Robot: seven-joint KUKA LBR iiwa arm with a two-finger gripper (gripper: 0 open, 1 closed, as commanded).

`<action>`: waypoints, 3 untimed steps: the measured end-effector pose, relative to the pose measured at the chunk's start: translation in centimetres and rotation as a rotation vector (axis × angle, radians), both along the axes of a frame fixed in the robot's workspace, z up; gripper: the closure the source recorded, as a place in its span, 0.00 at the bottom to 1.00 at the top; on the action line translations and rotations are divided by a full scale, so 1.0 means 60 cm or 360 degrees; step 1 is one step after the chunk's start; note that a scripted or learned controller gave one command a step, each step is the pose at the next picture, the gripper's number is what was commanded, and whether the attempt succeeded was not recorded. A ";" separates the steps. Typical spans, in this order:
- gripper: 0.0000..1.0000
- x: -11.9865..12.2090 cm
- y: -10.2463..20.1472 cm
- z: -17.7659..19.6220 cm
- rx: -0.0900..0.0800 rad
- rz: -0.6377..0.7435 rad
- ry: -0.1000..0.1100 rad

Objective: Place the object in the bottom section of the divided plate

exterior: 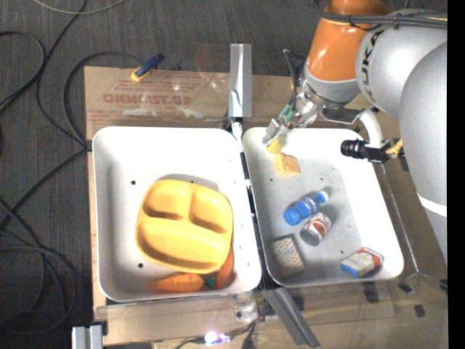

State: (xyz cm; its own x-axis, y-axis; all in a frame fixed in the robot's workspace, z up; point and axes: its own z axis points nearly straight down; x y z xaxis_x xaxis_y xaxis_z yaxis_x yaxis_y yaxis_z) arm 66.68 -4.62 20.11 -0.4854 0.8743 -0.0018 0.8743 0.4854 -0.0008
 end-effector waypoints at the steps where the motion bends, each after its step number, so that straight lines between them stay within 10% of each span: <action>1: 1.00 -0.092 0.089 -0.030 0.0003 -0.0064 0.0004; 2: 0.00 -0.091 0.088 -0.030 0.0004 -0.0064 0.0003; 3: 1.00 -0.091 0.090 -0.016 0.0006 -0.0063 0.0005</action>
State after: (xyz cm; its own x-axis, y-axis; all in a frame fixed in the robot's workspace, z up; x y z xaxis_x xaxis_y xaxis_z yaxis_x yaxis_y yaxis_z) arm 61.22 0.78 19.17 -0.4504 0.8928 0.0031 0.8928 0.4504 -0.0017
